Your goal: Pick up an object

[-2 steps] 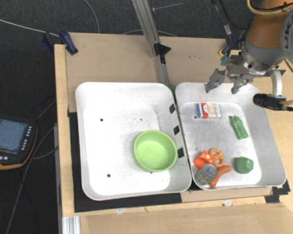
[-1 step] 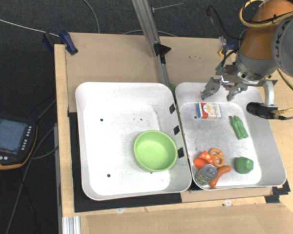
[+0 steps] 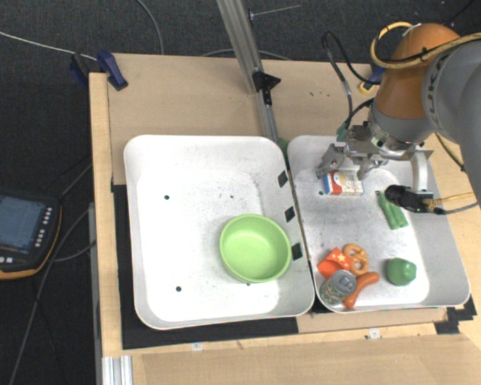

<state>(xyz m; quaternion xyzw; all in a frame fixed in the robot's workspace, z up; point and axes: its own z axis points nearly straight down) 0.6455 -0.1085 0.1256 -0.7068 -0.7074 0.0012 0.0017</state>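
Observation:
My gripper point(image 3: 349, 162) hangs over the far part of the right bin point(image 3: 441, 247), its fingers spread open. Just in front of the fingertips a small red, white and blue carton point(image 3: 341, 185) lies on the bin floor, and it is not between the fingers. A green stick point(image 3: 392, 211) lies to the carton's right. At the bin's near end lie an orange pretzel shape point(image 3: 354, 255), a red-orange piece point(image 3: 333, 262), a grey round lid point(image 3: 341, 283), an orange carrot shape point(image 3: 362, 286) and a green round fruit point(image 3: 400, 271).
A light green bowl point(image 3: 255, 248) stands in the left bin point(image 3: 168, 215), near its front right corner. A metal pole point(image 3: 244, 50) slants up behind the bins. Cables and a black fitting point(image 3: 405, 196) trail from the wrist over the right bin.

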